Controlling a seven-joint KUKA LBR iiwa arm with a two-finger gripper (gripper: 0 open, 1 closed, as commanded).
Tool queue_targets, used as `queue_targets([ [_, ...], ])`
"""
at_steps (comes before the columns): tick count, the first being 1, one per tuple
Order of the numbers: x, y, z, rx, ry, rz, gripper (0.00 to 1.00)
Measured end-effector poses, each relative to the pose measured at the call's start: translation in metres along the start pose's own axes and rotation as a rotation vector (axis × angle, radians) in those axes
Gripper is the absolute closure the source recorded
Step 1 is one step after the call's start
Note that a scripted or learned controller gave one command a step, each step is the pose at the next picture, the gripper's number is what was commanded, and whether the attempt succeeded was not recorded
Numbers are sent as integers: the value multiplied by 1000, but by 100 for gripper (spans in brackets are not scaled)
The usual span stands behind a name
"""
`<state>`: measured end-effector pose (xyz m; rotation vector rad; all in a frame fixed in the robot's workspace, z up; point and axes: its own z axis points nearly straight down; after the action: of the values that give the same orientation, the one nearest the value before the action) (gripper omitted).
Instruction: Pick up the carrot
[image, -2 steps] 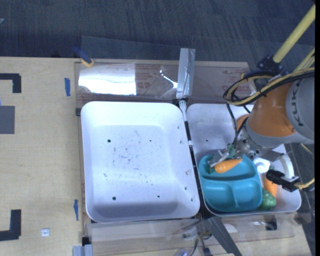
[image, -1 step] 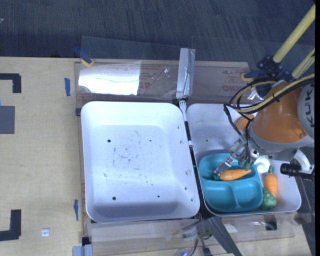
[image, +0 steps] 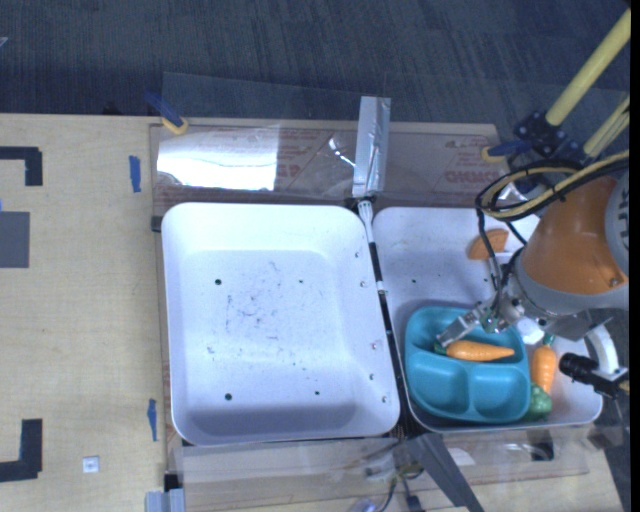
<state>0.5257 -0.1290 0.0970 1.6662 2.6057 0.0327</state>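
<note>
A carrot (image: 543, 368) with a green top (image: 540, 402) lies in the right bin (image: 430, 250), against the right edge of a blue compartment tray (image: 470, 395). A second orange, carrot-shaped piece (image: 481, 351) lies across the tray's upper compartment. My gripper (image: 472, 329) hangs over the tray, its tip just above and touching the upper edge of that orange piece. I cannot tell whether the piece is gripped. The grey arm with its orange band (image: 570, 250) covers the bin's right side.
The left bin (image: 270, 310) sits beside the right one, with a divider rim (image: 378, 290) between them. A small orange item (image: 490, 242) lies at the right bin's back, partly behind the arm's cables. Yellow poles (image: 590, 70) stand at the far right.
</note>
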Motion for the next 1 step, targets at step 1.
queue_targets([
  [1, 33, -18, -1, 1, 2, -217, 0],
])
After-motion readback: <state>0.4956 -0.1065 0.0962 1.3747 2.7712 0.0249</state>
